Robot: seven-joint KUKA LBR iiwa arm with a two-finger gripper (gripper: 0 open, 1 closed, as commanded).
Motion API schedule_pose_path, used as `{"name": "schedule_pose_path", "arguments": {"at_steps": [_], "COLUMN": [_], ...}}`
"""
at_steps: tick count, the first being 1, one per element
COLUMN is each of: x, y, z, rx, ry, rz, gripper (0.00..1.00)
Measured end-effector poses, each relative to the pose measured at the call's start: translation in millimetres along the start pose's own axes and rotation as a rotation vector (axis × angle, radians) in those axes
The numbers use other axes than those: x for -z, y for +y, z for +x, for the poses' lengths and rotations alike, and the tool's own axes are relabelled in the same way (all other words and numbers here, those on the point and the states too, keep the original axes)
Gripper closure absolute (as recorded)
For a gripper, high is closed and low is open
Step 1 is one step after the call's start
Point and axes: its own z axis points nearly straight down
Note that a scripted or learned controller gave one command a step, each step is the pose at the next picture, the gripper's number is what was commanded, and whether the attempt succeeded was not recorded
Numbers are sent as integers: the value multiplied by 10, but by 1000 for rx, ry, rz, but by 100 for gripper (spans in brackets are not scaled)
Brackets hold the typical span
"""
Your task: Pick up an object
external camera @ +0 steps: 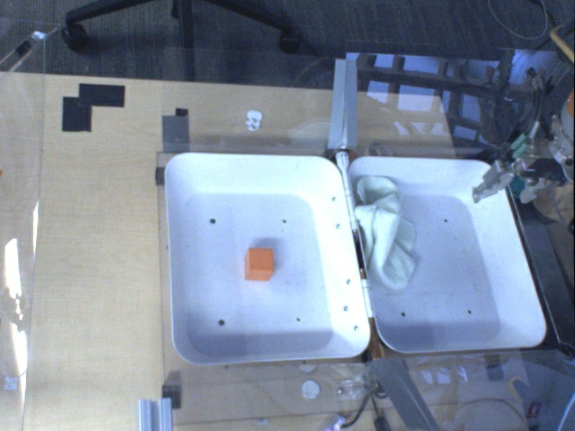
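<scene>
Two shallow white bins sit side by side on the bench. The left bin [193, 241] holds one orange cube [260, 264], a bit left of the bin's middle, flat on the floor, well apart from every wall. The right bin [485, 330] holds one pale, crumpled cloth [386, 232], a sock or rag by the look of it, bunched against the left wall of that bin, just beside the divider between the bins. Count: two bins, one cube, one cloth. Nothing else loose in either bin.

The gripper [492, 185] hovers at the upper right corner of the right bin, near the rim, well apart from both objects. It is small and cluttered with cables at that spot, so I cannot tell how the tool stands, and nothing visible is in it.

Handling, as a judgement: the cube looks light and stiff, probably foam or wood, with flat sides that suit a two-sided pinch. Best hold is straight down over it, pads on two opposite faces; it sits in the open so there is room all round. The cloth looks soft and limp, light too, and it will sag and drape once lifted. Take it at the highest bunched fold near its upper end, away from the wall, since the divider crowds one side. The cloth is nearer the gripper; the cube is the cleaner grab.
</scene>
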Motion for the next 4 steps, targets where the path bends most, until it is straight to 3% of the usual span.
{"name": "schedule_pose_path", "arguments": {"at_steps": [1, 2, 3, 4], "x": [-1238, -1115, -996, -1254], "y": [395, 418, 440, 836], "z": [-51, -41, -32, -49], "rx": [182, 186, 190, 422], "ry": [1, -1, -3, -3], "rz": [1, -5, -11, -6], "gripper": [0, 100, 100, 100]}}
